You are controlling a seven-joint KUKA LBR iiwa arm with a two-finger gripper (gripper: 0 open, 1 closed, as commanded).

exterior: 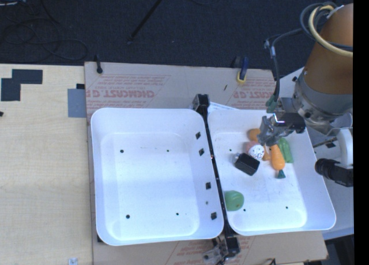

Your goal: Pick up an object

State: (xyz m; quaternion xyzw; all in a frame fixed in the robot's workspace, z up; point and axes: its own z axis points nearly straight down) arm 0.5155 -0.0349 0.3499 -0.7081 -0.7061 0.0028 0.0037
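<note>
My gripper (268, 137) hangs over the upper middle of the right bin (300, 212), reaching in from the right. Just below it lies a cluster of objects: an orange piece (253, 134) at its left, a white ball with dark spots (257, 152), a black block (247, 164), an orange carrot-like piece (277, 158) and a green piece (286, 149) beside it. A green rounded object (234, 200) lies apart near the bin's front left wall. The fingertips are hard to make out against the cluster.
The left bin (109, 137) stands beside the right one, with a black divider strip (209, 160) between them. Both rest on a cardboard sheet (150, 88). A yellow-and-blue clamp (242, 72) sits at the cardboard's back edge.
</note>
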